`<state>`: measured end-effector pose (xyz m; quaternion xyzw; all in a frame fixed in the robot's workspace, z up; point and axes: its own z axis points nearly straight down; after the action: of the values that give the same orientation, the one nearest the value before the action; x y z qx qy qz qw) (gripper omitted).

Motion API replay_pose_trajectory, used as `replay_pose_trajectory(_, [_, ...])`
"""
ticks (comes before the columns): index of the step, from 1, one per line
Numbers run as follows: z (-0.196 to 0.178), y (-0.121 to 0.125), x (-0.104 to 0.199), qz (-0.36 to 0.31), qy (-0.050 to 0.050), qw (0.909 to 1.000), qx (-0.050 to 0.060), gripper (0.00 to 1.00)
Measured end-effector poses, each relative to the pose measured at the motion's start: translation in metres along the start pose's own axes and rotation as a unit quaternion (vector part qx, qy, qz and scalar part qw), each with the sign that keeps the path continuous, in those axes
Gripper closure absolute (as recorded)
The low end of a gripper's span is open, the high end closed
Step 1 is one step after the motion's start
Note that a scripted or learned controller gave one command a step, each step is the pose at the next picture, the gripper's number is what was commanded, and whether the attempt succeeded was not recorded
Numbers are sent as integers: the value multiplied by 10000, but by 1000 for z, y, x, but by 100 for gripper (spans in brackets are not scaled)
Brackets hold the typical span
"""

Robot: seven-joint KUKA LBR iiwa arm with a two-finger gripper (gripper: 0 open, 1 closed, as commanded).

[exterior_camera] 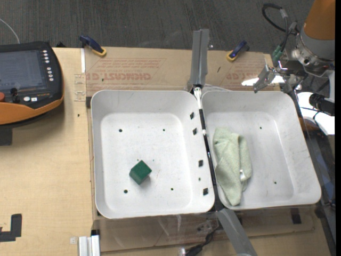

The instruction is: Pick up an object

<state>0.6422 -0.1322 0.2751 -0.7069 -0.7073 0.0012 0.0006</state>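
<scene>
The end effector (270, 78), its grip state impossible to tell, hangs beyond the right bin (298, 143), poised above the folded cloth (232, 164) and green block (140, 172)

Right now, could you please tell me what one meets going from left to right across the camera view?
Teach pendant → green block in the left bin → pale green cloth in the right bin → end effector.
</scene>
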Motion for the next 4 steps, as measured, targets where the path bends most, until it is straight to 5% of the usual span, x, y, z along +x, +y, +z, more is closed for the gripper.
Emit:
replay_pose_trajectory(1, [183, -32, 37, -1357, 1, 9907, -17, 0])
replay_pose_trajectory(2, [174, -32, 36, -1333, 0, 9911, -20, 100])
replay_pose_trajectory(3, [83, -38, 114, -1124, -4, 9937, -13, 100])
replay_pose_trajectory(4, [43, -96, 132, -2684, -2, 9633, -6, 100])
